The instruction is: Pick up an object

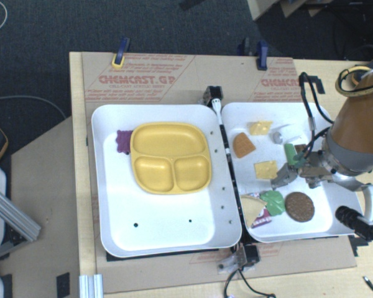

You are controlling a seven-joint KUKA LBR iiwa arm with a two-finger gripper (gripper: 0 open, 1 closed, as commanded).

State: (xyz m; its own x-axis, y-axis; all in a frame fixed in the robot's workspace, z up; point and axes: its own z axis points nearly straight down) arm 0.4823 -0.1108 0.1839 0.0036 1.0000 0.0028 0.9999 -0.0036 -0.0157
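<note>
Even, fairly bright overhead illumination, with no single strong source apparent. The two white bins, the left bin (112,185) and the right bin (311,228), are the brightest areas and approach overexposure on their floors, yet retain edge detail. Shadows are soft and short: a faint one lies at 6 o'clock of the yellow divided tray (170,156). The dark carpet (43,36) toward 11 o'clock renders dim and grainy. Overall sharpness is moderate; small items appear soft, and the arm (357,135) at 3 o'clock shows slight blur. Mild distortion bends the bench edges.
</note>
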